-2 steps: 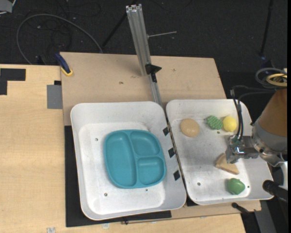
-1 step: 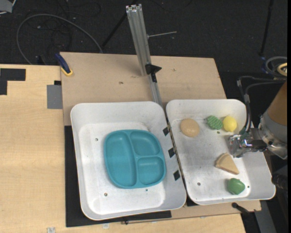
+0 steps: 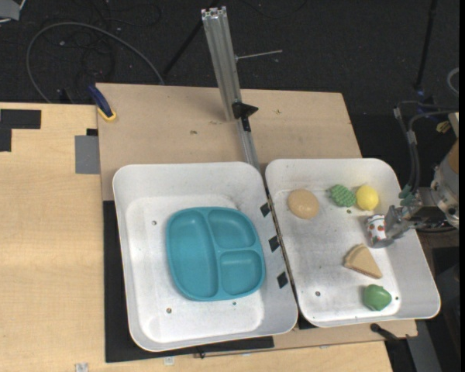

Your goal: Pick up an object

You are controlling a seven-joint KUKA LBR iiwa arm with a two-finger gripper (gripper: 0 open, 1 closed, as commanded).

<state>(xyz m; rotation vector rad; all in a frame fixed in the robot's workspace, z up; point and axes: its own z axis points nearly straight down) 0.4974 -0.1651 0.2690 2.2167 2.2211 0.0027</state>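
The right bin holds a tan round piece, a green ridged piece, a yellow lemon-like ball, a tan wedge and a green rounded piece. My gripper reaches in over the bin's right side. It sits low between the yellow ball and the tan wedge, just above the wedge's upper corner. I see none of these pieces lifted off the bin floor.
The left bin holds a teal divided plate. A metal post rises behind the bins. Black clips mark the seam between the bins. Cables and arm parts crowd the right edge.
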